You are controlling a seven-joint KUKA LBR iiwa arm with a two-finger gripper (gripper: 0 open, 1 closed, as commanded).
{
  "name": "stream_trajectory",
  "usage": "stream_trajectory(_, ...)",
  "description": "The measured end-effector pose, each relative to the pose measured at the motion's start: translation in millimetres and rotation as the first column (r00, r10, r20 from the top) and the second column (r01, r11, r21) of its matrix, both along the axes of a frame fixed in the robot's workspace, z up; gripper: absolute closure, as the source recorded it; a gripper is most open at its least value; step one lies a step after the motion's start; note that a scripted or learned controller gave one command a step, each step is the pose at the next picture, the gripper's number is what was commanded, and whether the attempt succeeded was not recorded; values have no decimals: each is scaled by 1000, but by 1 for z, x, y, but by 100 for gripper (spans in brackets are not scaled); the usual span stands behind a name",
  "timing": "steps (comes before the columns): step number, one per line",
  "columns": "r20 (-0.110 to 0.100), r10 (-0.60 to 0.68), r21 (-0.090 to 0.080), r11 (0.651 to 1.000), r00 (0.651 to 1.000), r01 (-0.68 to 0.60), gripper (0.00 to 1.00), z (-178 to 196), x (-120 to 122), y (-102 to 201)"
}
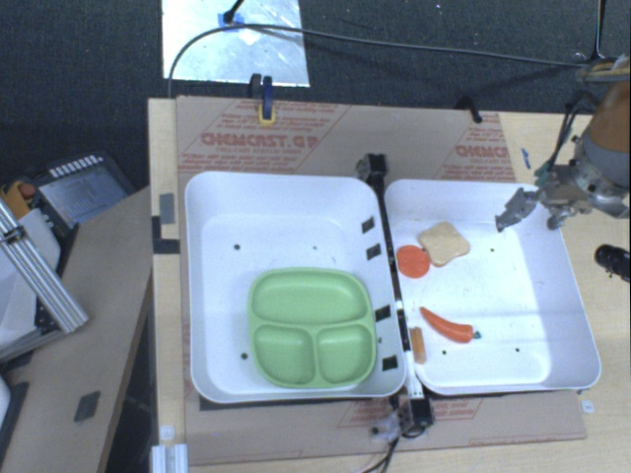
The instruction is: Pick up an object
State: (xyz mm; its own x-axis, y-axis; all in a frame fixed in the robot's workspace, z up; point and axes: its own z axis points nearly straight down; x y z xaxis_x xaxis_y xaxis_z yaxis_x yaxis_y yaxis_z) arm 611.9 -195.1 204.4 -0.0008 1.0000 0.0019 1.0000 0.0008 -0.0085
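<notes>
Looking down, you see the gripper hovering with fingers spread and nothing between them, above the right bin, near the bread slice.

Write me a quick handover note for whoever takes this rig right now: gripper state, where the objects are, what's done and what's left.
Gripper: open, holding nothing, above the right bin's far right part.
Right bin: tan bread slice, round red piece touching its left edge, orange-red pepper nearer the front, small orange piece by the left wall.
Left bin: green divided plate.
Done: nothing picked yet.
Left: descend on one object, close, lift.
</notes>
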Motion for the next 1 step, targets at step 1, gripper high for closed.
stream_trajectory(1, 10, 2, -2, 1000, 1000, -2, 0, 6, 3, 0)
